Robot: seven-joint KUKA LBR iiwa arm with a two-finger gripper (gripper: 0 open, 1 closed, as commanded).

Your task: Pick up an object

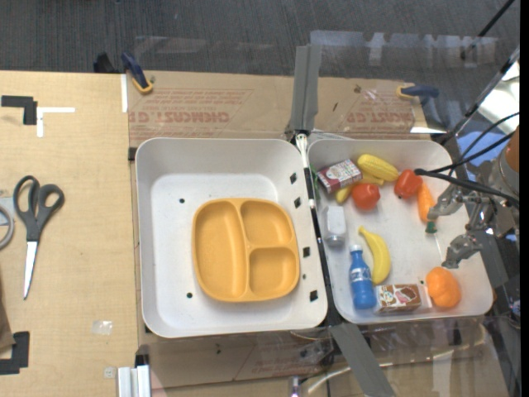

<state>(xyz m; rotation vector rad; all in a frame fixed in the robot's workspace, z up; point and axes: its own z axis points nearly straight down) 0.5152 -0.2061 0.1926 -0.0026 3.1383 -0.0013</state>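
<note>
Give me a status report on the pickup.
Gripper open over right bin, holding nothing. Nearest: orange fruit, carrot. Nothing between fingers and those. Yellow tray sits in left bin.

A robotics lab or test workshop is suggested. Two white bins [149, 246] are set on a plywood bench [74, 139] lined with flattened cardboard [215, 110], held by blue clamps [136, 73]. Black tape marks [21, 106] and scissors [35, 222] are seen on the bench, grey carpet [248, 15] beyond.
</note>
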